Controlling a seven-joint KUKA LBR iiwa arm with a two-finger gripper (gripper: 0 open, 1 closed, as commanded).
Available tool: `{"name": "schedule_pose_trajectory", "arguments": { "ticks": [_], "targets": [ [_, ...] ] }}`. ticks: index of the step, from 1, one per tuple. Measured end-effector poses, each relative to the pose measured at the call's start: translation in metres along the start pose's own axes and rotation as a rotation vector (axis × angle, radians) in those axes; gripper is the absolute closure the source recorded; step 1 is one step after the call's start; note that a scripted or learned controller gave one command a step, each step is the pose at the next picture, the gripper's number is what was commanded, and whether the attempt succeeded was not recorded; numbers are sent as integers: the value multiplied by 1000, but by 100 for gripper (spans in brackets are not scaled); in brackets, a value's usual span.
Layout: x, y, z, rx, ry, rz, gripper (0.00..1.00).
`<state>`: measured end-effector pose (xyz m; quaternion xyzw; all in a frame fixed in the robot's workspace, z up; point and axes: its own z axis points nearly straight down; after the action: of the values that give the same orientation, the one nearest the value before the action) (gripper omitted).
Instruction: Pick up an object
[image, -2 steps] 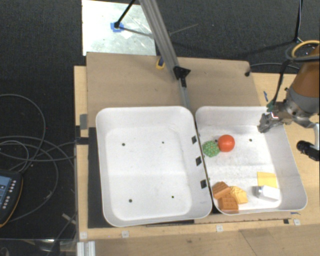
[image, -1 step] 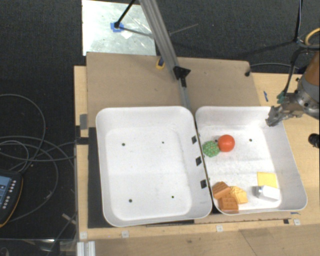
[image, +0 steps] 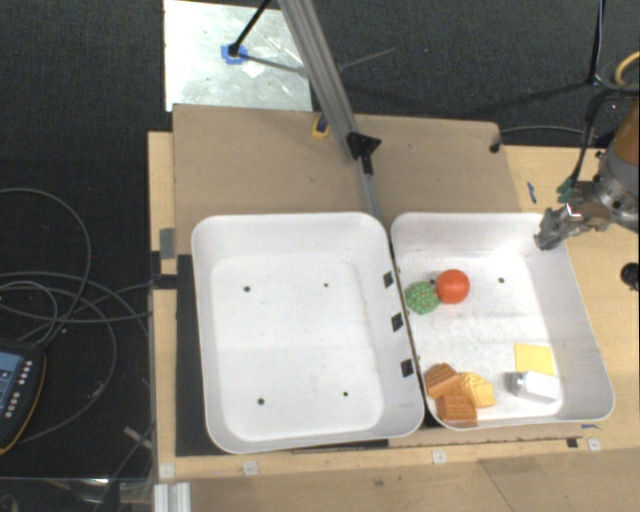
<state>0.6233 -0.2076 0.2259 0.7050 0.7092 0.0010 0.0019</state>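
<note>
A tan bench (image: 260, 160) stands on dark carpet (image: 80, 100) and bears 2 shallow white bins side by side. Loose cables (image: 50, 300) lie on the floor to the left, beside a handheld pendant (image: 15, 385). A grey pole (image: 330, 85) slants across the top of the bench. The left bin (image: 290, 330) has a bare white floor. The right bin (image: 495, 325) holds an orange ball (image: 453, 286) touching a green ball (image: 422, 298), waffle-shaped pieces (image: 458, 392) at the near wall, and a yellow block (image: 535, 358) just beside a small grey-white item (image: 530, 385). The gripper (image: 553, 230) hangs over the right bin's far right corner, well apart from every object; it is too small and blurred to tell how its tips stand.
</note>
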Motion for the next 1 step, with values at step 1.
{"name": "schedule_pose_trajectory", "arguments": {
  "ticks": [1],
  "targets": [
    [57,-12,4,4,3,-4,100]
  ]
}}
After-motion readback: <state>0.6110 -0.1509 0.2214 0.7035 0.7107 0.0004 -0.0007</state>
